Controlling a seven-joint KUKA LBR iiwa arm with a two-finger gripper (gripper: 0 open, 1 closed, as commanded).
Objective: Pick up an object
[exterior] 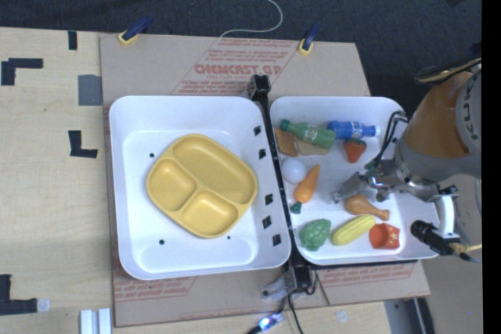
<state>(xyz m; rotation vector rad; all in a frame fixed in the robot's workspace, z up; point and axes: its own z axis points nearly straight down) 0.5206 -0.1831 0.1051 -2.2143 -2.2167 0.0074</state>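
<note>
Now gripper [350, 189] low in right bin [391, 107], just above drumstick [366, 206]; finger state unclear, nothing visibly held.

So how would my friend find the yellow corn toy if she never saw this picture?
Look in the right bin, the one crowded with toy food, not the left bin holding the yellow plate. Go to its near edge: the corn lies between a green leafy vegetable and a red piece. It is the bin's one long yellow thing.
</note>
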